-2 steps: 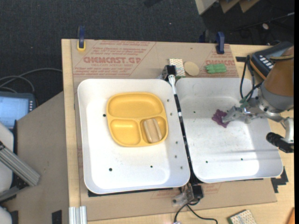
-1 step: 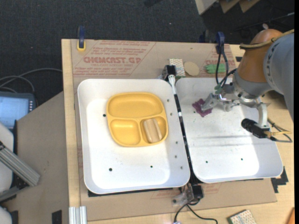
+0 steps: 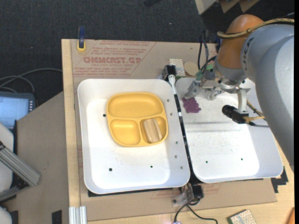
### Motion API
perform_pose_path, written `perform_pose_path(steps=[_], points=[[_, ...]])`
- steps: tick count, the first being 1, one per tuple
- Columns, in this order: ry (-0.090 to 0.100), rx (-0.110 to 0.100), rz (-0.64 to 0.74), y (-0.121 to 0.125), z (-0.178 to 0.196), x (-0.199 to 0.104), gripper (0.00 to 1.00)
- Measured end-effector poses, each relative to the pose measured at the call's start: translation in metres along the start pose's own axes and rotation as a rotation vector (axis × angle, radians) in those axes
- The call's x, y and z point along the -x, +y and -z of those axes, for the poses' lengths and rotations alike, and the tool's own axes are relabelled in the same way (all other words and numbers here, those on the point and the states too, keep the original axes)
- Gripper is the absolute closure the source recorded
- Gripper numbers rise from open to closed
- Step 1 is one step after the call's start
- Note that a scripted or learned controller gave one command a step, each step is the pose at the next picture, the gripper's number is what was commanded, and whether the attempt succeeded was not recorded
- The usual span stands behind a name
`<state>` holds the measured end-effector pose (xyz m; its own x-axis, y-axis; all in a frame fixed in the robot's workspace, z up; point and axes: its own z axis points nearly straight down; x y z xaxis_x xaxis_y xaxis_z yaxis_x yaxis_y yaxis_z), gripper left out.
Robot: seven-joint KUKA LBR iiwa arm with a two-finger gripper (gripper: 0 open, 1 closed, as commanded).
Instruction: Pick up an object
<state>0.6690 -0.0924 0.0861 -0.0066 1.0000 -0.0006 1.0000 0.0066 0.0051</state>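
In the left bin (image 3: 93, 139) a yellow tray (image 3: 137, 119) sits toward the far edge — a tan block (image 3: 151, 129) in its near-right compartment. In the right bin's (image 3: 229, 153) far-left corner lies a purple lump (image 3: 191, 104), just left of the gripper (image 3: 209, 90) and slightly nearer the camera. Whether the claw is wide or narrow I cannot tell — the wrist hides it.

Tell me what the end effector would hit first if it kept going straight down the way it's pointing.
Probably the purple object in the right bin. The end effector hangs over that bin's far left corner, close by the object. Depth is unclear, so it might meet the bare bin floor beside it.
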Motion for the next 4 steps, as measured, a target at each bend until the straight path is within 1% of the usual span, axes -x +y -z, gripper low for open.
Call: perform_pose_path(steps=[1,2,3,4], points=[[0.001,-0.007,-0.011,-0.049,0.000,0.029,0.00],[0.002,-0.005,-0.007,-0.080,0.001,0.001,0.00],[0.001,0.001,-0.008,-0.078,0.011,0.001,1.00],[0.002,0.000,-0.008,-0.078,0.011,0.001,0.00]])
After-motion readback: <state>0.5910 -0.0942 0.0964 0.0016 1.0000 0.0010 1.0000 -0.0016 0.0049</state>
